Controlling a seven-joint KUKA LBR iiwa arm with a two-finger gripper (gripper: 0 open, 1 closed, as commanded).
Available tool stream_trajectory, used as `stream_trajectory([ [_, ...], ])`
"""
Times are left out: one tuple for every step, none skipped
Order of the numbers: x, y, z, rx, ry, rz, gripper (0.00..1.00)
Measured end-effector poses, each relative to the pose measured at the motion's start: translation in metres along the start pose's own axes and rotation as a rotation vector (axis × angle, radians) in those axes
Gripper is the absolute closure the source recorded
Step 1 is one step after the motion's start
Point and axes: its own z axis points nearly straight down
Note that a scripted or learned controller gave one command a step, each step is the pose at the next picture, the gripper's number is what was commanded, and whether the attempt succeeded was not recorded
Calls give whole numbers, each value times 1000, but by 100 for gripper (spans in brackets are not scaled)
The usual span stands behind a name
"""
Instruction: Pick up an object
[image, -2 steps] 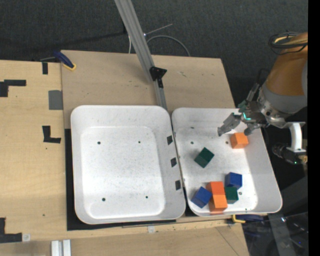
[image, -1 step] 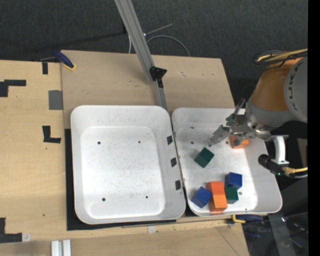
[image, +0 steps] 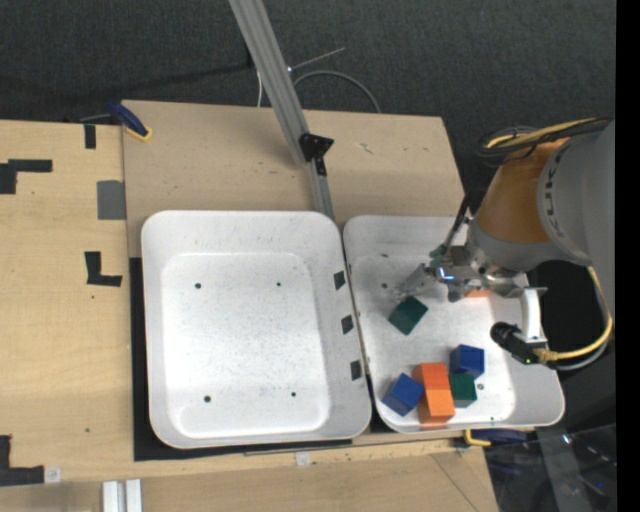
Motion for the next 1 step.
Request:
stream_trajectory([
  [1, -1, 24, 10, -3, 0, 0],
])
